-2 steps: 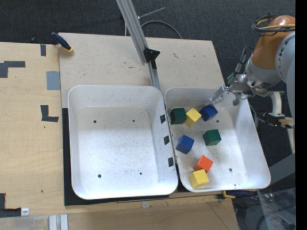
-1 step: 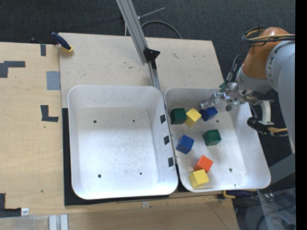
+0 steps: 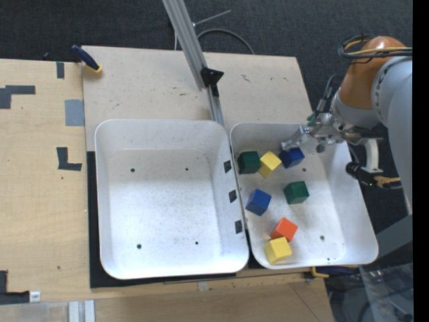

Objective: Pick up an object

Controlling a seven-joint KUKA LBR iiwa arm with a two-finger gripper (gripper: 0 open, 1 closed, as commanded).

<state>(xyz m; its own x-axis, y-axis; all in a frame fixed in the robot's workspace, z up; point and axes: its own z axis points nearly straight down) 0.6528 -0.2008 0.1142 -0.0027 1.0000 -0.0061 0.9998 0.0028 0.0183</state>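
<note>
The right bin [image 3: 348, 233] holds several small cubes. At its back lie a dark green cube [image 3: 249, 162], a yellow cube [image 3: 270, 164] and a blue cube [image 3: 292, 157]. Further forward are a second blue cube [image 3: 258, 201], a green cube [image 3: 295, 192], an orange cube [image 3: 285, 229] and another yellow cube [image 3: 277, 249]. My gripper [image 3: 295, 143] reaches in from the right and hangs low over the bin's back part, right at the upper edge of the back blue cube. Whether it touches that cube is unclear.
The left bin [image 3: 107, 180] stands beside the right one, the two rims touching at the middle. A slanted metal rail [image 3: 188, 32] runs down to the bins' shared back corner. A black cable loops behind it. A blue and yellow clamp [image 3: 87, 59] sits at the far left.
</note>
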